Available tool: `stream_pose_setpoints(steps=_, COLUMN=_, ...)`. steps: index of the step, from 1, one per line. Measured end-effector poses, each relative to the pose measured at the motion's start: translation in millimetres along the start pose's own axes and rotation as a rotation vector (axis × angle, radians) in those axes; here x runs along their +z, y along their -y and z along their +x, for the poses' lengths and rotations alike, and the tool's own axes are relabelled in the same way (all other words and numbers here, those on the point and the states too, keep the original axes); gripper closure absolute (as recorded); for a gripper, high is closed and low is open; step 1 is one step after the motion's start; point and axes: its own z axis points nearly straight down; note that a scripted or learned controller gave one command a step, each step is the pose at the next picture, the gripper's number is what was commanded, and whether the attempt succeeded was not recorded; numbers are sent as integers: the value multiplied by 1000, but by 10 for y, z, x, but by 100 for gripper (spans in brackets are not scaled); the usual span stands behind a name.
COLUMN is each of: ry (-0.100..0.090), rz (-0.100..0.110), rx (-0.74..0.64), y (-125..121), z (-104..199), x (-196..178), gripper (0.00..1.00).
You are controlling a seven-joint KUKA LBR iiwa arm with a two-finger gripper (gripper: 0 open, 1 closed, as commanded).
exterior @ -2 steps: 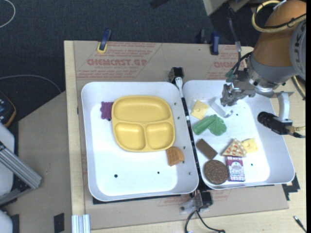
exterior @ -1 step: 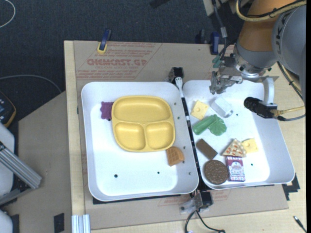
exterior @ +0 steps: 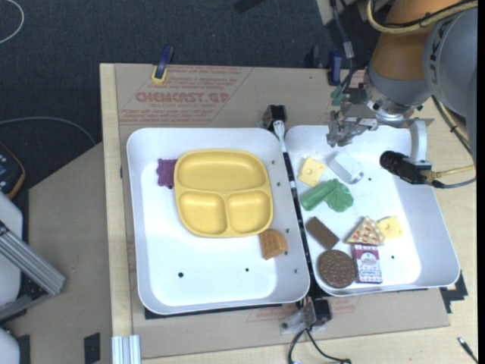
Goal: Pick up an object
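Observation:
My gripper point(exterior: 342, 133) hangs over the back left part of the right bin point(exterior: 424, 226), with nothing visibly held. Just below it lies a small pale grey block point(exterior: 346, 167). To the left of that sits a yellow cheese wedge point(exterior: 311, 171), and a green pickle-like piece point(exterior: 327, 196) lies in front of it. Further forward are a brown bar point(exterior: 322, 233), a round brown cookie point(exterior: 336, 268), a pizza slice point(exterior: 366, 232), a small cheese piece point(exterior: 390, 226) and a red and white packet point(exterior: 368, 265).
The left bin point(exterior: 151, 264) holds a yellow divided tray point(exterior: 223, 190), a purple item point(exterior: 166, 172) at the tray's left and a tan waffle piece point(exterior: 273, 243) near the divider. A black cylinder point(exterior: 402, 165) on the arm's side juts over the right bin.

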Motion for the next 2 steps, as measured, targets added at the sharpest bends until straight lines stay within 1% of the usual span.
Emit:
stream_pose_setpoints(steps=1, ry=-2, rz=6, rx=2, y=115, z=15, x=-56, gripper=100)
stream_pose_setpoints(steps=2, ry=0, rz=3, rx=0, y=26, z=42, x=27, gripper=100)
